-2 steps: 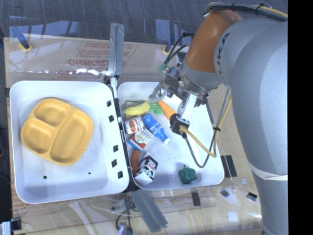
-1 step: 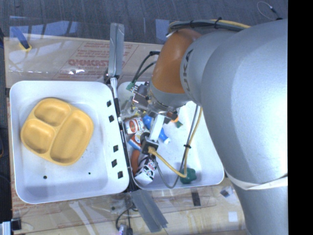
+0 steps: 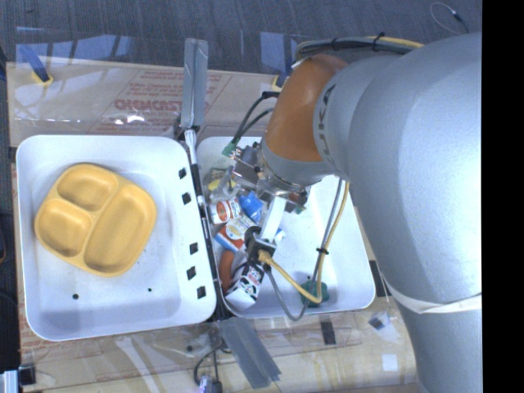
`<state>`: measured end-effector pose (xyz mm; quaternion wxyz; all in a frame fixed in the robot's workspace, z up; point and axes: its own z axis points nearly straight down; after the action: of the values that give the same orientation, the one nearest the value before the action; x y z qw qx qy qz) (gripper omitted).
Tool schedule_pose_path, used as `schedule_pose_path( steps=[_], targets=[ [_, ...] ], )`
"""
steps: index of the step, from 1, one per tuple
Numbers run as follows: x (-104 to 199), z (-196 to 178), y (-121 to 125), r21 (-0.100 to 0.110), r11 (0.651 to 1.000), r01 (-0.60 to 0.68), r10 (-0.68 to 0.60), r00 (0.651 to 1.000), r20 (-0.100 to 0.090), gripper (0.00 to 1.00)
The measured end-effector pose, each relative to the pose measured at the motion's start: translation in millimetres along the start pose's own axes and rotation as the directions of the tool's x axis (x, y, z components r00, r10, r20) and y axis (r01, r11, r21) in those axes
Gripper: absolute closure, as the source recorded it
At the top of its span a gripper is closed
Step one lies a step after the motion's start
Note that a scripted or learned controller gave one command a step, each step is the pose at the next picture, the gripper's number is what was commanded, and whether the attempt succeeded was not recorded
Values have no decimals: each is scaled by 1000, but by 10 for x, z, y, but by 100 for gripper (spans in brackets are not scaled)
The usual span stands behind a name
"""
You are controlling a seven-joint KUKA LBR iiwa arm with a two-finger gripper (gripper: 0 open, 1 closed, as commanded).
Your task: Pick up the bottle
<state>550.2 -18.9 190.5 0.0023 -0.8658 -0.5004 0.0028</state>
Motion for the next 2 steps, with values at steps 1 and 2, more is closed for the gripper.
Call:
schedule_pose_path(
  steps=[1, 2],
  targets=[
    [-357, -10, 333, -5, 996, 89, -89, 996, -1, 0],
    [-777, 940, 381, -9, 996, 87, -87, 996, -4, 0]
  ],
)
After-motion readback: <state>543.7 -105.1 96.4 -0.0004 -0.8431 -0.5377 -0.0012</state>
